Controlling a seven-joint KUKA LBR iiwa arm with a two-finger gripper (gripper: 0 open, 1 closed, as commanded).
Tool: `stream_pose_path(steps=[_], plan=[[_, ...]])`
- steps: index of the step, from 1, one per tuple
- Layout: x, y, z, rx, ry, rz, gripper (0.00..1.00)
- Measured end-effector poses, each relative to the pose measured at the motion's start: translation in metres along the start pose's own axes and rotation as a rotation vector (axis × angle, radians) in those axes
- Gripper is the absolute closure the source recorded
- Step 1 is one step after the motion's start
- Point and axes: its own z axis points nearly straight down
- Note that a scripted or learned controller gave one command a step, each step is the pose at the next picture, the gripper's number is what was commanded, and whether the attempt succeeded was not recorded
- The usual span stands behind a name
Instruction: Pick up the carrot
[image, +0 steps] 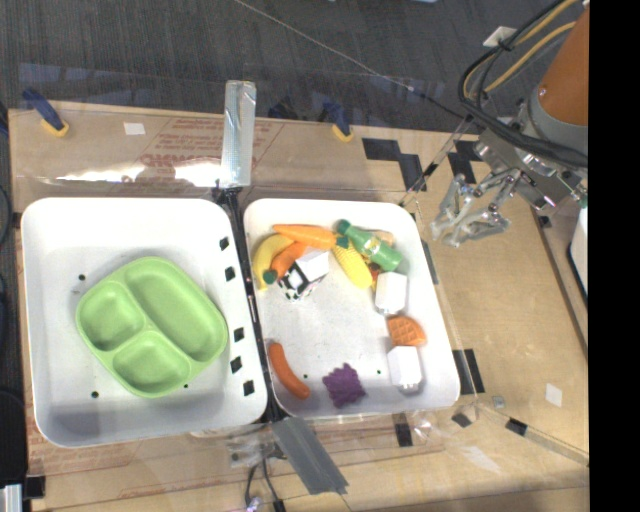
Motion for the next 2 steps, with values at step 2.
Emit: stream_pose_path(steps=[2], plan=[[-0.056, -0.046, -0.005, -0.004, -0.001, -0.635, 1.0]])
